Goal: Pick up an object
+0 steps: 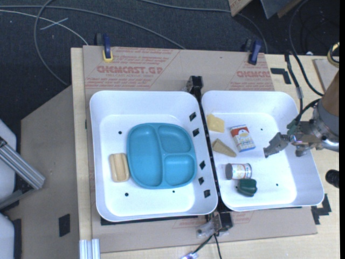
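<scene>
- My worktop (54, 144) bears two white bins.
- Right bin (280, 196): small jar (238, 171) lying near the front, left of my pincer (278, 144).
- The jar looks light, rigid, prone to roll; I'd grip across its body.
- Whether my pincer is wide or narrow, I cannot tell.

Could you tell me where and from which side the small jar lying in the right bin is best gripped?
Probably from above, across the middle of its round body. The jar lies on its side, long axis left to right, so the fingers should close front to back. A dark green object crowds its lower right; the gripper hovers to its upper right.
</scene>
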Action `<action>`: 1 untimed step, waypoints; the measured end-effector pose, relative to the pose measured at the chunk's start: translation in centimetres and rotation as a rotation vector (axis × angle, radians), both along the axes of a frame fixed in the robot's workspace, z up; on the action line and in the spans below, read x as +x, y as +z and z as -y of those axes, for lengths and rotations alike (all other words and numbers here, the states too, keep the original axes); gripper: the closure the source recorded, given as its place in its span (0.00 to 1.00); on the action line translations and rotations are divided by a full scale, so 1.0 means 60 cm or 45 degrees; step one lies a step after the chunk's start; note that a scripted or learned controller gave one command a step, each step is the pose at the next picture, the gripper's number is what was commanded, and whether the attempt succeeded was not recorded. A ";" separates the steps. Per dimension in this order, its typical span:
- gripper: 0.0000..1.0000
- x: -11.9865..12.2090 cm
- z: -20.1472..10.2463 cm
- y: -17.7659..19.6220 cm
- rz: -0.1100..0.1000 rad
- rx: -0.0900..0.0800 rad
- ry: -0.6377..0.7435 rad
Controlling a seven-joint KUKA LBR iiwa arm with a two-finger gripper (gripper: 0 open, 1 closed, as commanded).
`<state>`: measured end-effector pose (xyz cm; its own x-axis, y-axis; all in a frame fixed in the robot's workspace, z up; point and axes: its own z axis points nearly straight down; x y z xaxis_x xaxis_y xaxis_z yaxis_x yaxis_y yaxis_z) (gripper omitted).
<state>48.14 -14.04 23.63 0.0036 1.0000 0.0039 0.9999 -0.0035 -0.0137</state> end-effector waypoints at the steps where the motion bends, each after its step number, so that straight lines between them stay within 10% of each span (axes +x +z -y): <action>1: 0.00 0.004 -0.001 0.009 0.016 -0.003 0.005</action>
